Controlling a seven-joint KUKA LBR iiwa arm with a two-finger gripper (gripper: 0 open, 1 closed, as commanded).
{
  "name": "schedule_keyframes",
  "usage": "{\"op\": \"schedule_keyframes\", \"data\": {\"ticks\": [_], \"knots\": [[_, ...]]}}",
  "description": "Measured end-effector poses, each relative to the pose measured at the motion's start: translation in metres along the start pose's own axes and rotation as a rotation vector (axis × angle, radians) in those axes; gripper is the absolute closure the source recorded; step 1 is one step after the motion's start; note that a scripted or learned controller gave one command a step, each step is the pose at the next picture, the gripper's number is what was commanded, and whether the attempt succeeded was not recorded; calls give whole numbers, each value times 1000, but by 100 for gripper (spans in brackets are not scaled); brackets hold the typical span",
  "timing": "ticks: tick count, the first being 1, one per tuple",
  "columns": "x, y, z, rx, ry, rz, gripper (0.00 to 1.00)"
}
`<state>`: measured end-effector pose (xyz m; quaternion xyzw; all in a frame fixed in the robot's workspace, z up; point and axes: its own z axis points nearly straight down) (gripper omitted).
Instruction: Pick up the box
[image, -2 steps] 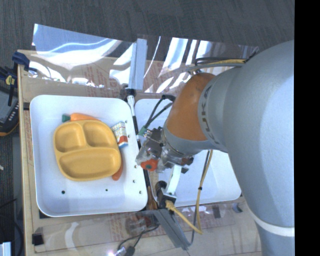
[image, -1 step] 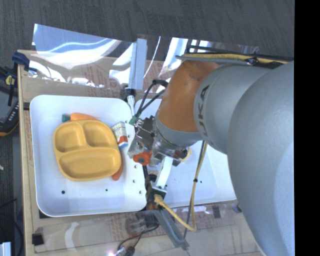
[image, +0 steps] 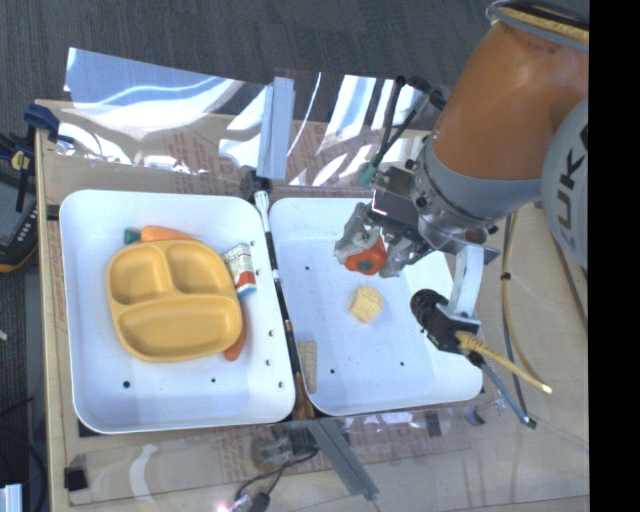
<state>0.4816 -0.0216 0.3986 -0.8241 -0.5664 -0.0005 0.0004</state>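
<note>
A small white box (image: 241, 270) with a red and blue label lies in the left bin (image: 90, 390), leaning on the right rim of a yellow divided plate (image: 175, 300). My gripper (image: 368, 252) hangs over the upper middle of the right bin (image: 440, 385), well to the right of the box. A small orange-red thing (image: 364, 262) with a green spot sits right at the gripper's tip. Whether it is held or just lying below is unclear.
A pale yellow waffle-like piece (image: 366, 304) lies in the right bin just below the gripper. An orange carrot-like toy (image: 160, 234) with a green end pokes out from behind the plate. The ridge where the bins meet (image: 278, 300) runs between box and gripper.
</note>
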Motion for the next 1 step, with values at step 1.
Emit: {"op": "schedule_keyframes", "data": {"ticks": [1], "knots": [[5,-8,119,5,-2,62,100]]}}
